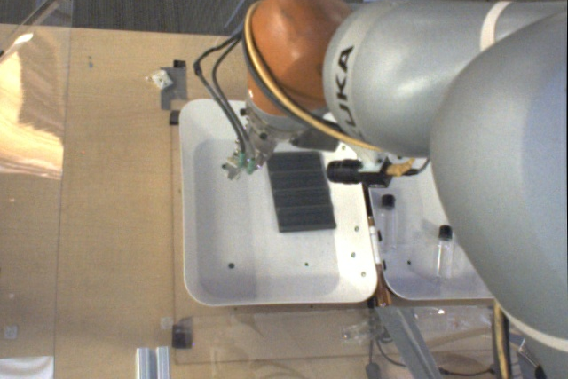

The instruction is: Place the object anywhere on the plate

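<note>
Item: left white bin (204, 271), shallow, smooth plastic, rounded corners, small dark dots being shown on its floor. Item: dark ribbed rectangular slab (302, 191), matte, crossed by grooves, being seen lying flat on the left bin's floor toward its right wall; whether this is the plate or the object cannot be told. Item: right white bin (417, 275), being largely covered by the arm. Item: grey arm (444, 75), glossy rounded casing with an orange band (293, 40), black and yellow cables being looped beside it. Item: gripper (241, 162), being held just above the left bin, near the slab's upper left corner; its grasp state cannot be told. Bench (98, 191): tan, flat surface.
</note>
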### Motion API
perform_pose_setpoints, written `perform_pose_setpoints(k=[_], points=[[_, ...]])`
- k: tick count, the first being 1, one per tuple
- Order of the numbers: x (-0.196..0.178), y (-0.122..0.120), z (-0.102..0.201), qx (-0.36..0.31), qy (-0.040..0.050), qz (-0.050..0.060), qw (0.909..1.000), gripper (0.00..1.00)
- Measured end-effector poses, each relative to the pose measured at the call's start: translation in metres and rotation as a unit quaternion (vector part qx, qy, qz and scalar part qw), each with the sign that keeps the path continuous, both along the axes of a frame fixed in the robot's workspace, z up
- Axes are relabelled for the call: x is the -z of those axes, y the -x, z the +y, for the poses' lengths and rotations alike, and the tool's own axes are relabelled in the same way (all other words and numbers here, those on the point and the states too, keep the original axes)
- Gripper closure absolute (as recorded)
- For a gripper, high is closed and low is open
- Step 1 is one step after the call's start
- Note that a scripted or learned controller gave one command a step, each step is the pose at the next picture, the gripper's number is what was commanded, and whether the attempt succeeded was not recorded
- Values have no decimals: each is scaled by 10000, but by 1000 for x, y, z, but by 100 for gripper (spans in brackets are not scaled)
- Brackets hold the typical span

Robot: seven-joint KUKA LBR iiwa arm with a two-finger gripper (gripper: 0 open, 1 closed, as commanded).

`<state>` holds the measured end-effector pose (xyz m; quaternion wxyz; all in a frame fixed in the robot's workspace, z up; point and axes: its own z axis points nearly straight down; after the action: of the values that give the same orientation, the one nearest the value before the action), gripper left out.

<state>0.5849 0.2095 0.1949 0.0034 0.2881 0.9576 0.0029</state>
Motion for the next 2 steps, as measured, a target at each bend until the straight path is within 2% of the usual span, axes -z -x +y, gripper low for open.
perform_pose_setpoints(k=[1, 2], points=[[61, 86, 27, -1900, 10, 5, 9818, 100], [102, 91, -73, -2743, 31, -74, 9616, 100]])
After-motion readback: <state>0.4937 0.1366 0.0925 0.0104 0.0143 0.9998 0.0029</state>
